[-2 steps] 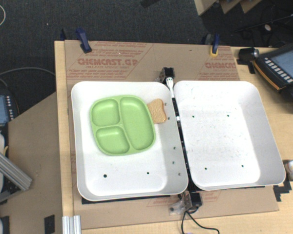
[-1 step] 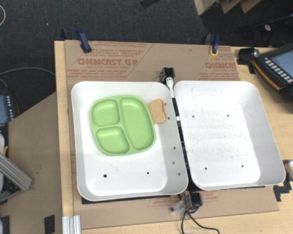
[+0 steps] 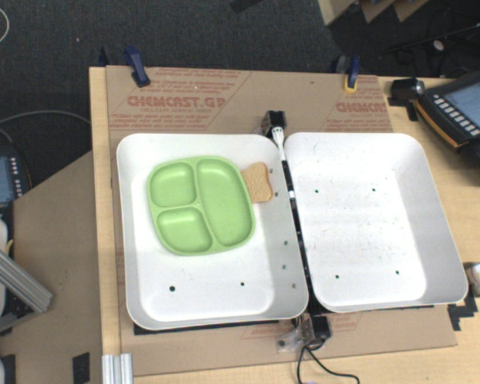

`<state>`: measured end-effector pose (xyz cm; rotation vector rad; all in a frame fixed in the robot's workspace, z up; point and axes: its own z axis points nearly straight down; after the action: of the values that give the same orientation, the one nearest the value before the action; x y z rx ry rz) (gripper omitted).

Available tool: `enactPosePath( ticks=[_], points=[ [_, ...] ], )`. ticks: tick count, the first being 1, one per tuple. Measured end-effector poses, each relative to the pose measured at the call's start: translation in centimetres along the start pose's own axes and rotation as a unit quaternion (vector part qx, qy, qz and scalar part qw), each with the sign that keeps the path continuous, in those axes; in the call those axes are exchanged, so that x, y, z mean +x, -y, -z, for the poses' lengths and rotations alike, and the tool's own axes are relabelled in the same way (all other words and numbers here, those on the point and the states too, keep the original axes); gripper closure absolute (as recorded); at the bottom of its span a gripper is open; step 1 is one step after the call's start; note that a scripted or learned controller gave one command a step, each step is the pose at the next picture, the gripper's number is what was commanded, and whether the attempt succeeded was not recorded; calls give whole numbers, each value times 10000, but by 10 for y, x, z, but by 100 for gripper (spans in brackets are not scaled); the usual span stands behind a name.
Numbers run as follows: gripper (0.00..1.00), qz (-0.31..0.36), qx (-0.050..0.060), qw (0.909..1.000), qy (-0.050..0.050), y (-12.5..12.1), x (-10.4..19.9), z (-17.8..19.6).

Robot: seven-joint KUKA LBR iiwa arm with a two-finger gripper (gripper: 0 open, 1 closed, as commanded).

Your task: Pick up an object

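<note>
Toward nine o'clock of the bench sits the left white bin (image 3: 144,294), and inside it a green divided plate (image 3: 200,205) lies at its upper middle. Touching the plate's edge at about two o'clock is a tan cracker-like piece (image 3: 258,182), lying flat. At three o'clock, just beside this bin, rests the right white bin (image 3: 368,222).

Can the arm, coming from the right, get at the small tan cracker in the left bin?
Probably yes. The cracker lies flat in the left bin with nothing on top of it. But its left edge is against the green plate, so the fingers would have little room on that side.
</note>
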<state>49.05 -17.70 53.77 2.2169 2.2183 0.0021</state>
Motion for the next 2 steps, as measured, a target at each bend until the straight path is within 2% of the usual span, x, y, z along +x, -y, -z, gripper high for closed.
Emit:
enactPosePath(
  ticks=[1, 2],
  points=[
    [100, 11, 81, 10000, -34, 13, 35, -105],
    [100, 12, 82, 10000, -32, 13, 70, -206]
  ],
)
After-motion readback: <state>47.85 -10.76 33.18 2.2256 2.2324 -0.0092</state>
